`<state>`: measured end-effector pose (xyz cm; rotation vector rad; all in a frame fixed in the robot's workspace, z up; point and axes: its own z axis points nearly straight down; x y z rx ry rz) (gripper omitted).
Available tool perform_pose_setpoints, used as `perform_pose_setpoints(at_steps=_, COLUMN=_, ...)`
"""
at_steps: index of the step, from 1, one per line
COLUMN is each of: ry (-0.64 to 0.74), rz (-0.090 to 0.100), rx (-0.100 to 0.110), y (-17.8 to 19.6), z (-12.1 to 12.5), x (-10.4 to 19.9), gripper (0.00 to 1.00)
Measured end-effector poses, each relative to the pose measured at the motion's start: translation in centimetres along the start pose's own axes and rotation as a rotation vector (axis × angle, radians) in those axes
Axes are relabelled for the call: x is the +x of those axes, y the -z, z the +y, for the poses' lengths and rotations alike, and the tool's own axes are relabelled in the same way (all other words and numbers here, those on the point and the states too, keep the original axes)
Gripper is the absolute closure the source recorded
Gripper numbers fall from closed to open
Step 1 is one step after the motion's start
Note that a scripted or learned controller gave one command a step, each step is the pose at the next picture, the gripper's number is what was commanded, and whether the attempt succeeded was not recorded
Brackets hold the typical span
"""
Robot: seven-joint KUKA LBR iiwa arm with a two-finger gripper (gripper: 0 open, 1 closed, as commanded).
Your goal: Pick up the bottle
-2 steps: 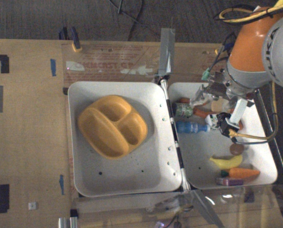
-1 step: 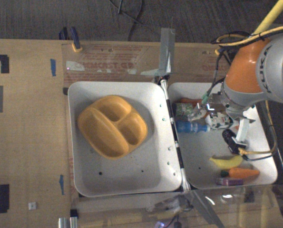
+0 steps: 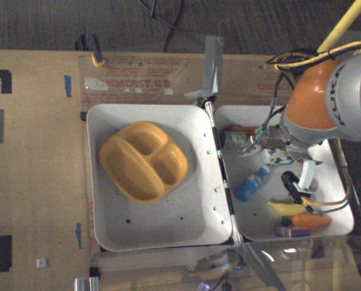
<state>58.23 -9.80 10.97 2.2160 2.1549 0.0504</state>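
**Camera view: bottle lies loose in right bin**

Small blue bottle [image 3: 251, 185] lies tilted on open floor of the right bin [image 3: 344, 223]. At its 1 o'clock, well apart, hangs the gripper [image 3: 276, 152], grip state hidden. "KUKA" shows on the arm [image 3: 326, 99].

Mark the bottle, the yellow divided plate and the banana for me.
bottle [image 3: 251, 184], camera view, on its blue body.
yellow divided plate [image 3: 143, 160], camera view, on its centre ridge.
banana [image 3: 285, 208], camera view, mid-length.
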Motion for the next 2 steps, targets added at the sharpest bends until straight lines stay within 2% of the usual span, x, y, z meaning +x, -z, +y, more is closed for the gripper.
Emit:
perform_pose_setpoints(at_steps=1, ry=0.025, rz=0.003, rx=0.021, y=-0.6, z=-2.8, x=-0.3, gripper=0.0)
perform_pose_setpoints(at_steps=2, ry=-0.333, rz=0.002, rx=0.054, y=-1.8, z=-8.9, x=-3.8, gripper=0.0)
